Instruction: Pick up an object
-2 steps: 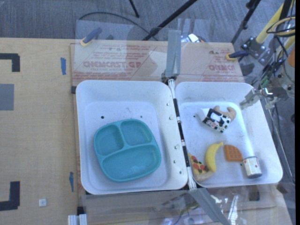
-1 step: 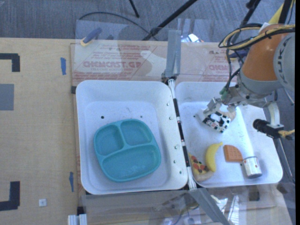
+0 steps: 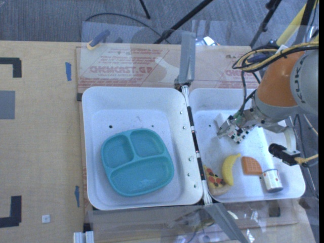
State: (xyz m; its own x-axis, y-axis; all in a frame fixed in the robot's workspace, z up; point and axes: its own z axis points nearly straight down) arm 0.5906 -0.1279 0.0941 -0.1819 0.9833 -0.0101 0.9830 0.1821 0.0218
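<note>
A: Nearest, along the right bin's (image 3: 298,189) front edge?
B: Pizza slice (image 3: 215,181) at the left corner, banana (image 3: 230,168) just beside it, orange piece (image 3: 251,165) next, silver can (image 3: 272,180) lying rightmost.
A: Left bin (image 3: 96,186)?
B: Teal divided plate (image 3: 137,161), three compartments.
A: Farther back?
B: Arm (image 3: 283,87) reaching in from the right, bent down over the right bin's middle. Gripper (image 3: 234,129) low above bare floor, apart from the food. Nothing seen between the fingers; how wide, cannot tell.
</note>
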